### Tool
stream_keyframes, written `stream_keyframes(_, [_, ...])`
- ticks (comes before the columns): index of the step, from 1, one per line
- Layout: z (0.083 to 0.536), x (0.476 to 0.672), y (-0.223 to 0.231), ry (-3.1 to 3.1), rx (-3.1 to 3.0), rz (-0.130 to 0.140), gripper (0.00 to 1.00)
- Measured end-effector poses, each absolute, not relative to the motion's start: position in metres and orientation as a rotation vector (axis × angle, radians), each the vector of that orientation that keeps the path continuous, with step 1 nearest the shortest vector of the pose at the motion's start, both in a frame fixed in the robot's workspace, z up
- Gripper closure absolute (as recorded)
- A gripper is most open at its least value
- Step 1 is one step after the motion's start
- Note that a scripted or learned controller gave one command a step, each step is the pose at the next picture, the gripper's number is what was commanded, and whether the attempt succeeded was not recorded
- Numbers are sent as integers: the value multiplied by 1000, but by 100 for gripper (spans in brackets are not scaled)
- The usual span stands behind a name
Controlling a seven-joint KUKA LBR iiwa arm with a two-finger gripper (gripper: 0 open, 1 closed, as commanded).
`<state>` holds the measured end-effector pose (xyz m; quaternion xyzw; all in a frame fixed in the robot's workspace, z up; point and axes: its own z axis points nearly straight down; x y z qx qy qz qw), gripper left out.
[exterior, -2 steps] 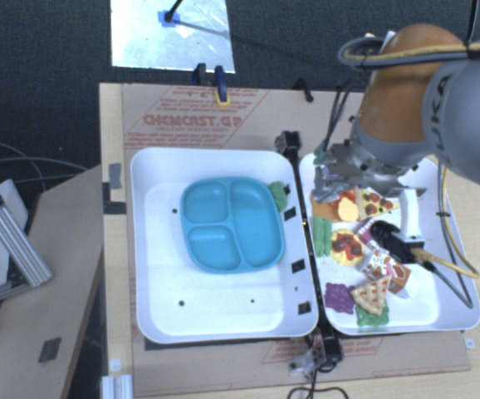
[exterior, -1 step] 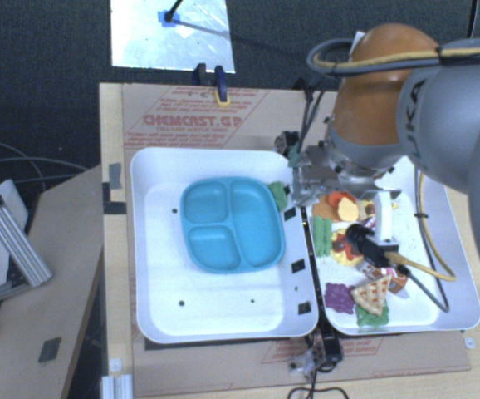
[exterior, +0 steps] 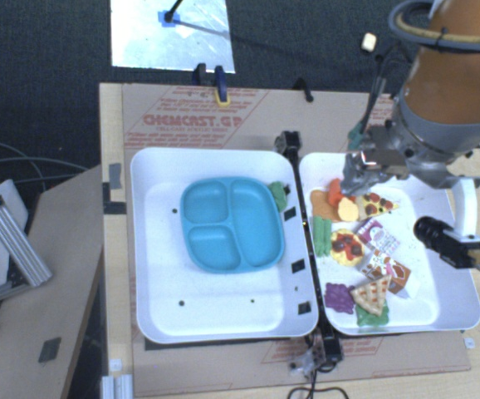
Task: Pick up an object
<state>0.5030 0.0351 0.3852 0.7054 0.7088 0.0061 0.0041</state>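
Where the end effector (exterior: 358, 175) is hanging over the far left part of the right bin (exterior: 456, 306), its grey body is hiding the tips, so whether they are spread or pressed together cannot be told, and nothing is showing between them. It is sitting just above an orange carrot-like toy (exterior: 334, 193) and a yellow round piece (exterior: 348, 210), with a pizza slice toy (exterior: 379, 201) just beside them. Those nearest toys are looking like the likeliest pick; they are appearing to be small play-food pieces, probably light, stiff and smooth plastic, so slipping is seeming a greater worry than breaking. Taking hold across the carrot's narrow middle would probably be best, since the neighbours are lying close and could be nudged. Further toward the near side of the same bin, a pink packet (exterior: 379, 238), a purple grape cluster (exterior: 338, 297) and a second pizza wedge (exterior: 371, 293) are lying in a loose pile, several touching. Behind the end effector, the grey wrist is rising up and to the right into the orange band (exterior: 460, 48) of the arm, which is reaching in from the right at a steep downward tilt. Across the divider, the left bin (exterior: 165, 306) is holding a blue sectioned plate (exterior: 227, 223), with a small green piece (exterior: 276, 192) at its far right edge. Both bins are resting on a cardboard sheet on the desk (exterior: 66, 214).
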Motion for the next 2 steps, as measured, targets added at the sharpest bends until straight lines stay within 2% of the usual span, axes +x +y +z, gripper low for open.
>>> stream_keyframes(1, [403, 545, 72, 2226, 2210, 9, 100])
stream_keyframes(2, [344, 523, 78, 2225, 2222, -5, 100])
